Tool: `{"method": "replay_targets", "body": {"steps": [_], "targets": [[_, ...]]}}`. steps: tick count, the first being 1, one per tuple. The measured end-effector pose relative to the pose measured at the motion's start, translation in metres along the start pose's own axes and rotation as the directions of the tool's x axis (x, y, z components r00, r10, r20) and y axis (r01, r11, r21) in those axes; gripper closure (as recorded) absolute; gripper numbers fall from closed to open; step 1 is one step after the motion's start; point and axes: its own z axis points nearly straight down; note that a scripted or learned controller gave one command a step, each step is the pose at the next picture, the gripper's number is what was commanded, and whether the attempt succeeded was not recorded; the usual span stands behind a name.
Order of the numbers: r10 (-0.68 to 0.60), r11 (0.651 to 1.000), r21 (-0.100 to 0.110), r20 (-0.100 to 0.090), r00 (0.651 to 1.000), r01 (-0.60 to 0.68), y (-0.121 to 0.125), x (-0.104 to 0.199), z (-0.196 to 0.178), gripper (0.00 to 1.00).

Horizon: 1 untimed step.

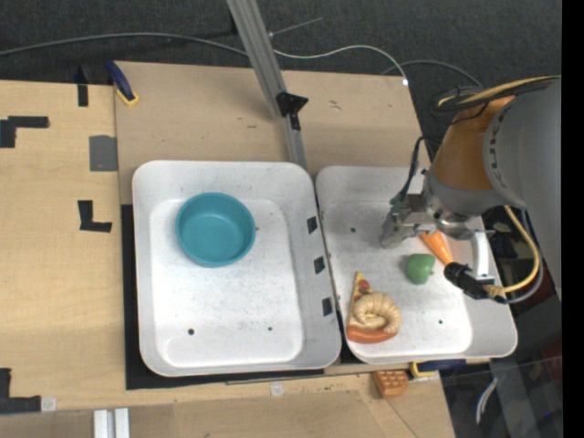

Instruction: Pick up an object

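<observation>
While the arm (511, 153) reached in from the right, its gripper (399, 231) hung low over the upper middle of the right bin (365, 190) — nothing showed between the tips, and from this slanted view I could not tell how the hand itself was set. Just to its right lay an orange carrot-like piece (435, 245), slanting down toward the bin's right side and partly tucked under the wrist hardware. A small green object (420, 268) sat just below the carrot piece, near the gripper but apart from it. Farther down, by the bin's lower left corner, rested a hot-dog-like toy (374, 315) — a pale curled shape on a reddish base with a yellow wedge touching its upper end.

The orange band (465, 158) above the wrist stood over the bin's right edge, with yellow and black cables looping beside it. Across the divider, the left bin (219, 336) held a teal bowl (215, 229), upright, in its upper left part, well apart from the gripper. Both bins sat side by side on the wooden bench (55, 263), and a grey pole (260, 48) slanted down from the top toward the gap between them.
</observation>
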Motion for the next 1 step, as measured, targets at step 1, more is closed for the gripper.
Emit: {"method": "replay_targets", "body": {"steps": [1], "targets": [[0.001,1.0,-0.007,0.001,1.0,-0.001,0.0022,-0.0008,-0.0634,1.0]]}}
